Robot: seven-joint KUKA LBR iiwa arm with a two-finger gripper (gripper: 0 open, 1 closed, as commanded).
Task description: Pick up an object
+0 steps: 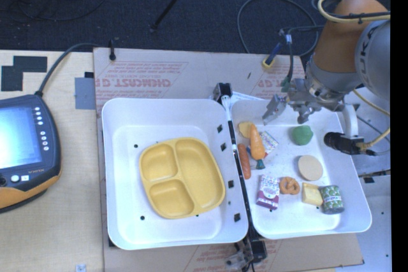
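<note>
Your jaws [288, 110]: spread apart, gripping nothing | green ball [302, 135] just below them: likely light, soft, may roll | take it across its middle.

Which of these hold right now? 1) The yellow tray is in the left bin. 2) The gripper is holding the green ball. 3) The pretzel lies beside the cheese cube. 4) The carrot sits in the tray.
1) True: the yellow tray lies in the left bin.
2) False: the gripper hangs above the right bin; the green ball lies apart on the bin floor.
3) True: the pretzel lies next to the cheese cube.
4) False: the carrot lies in the right bin.
</note>
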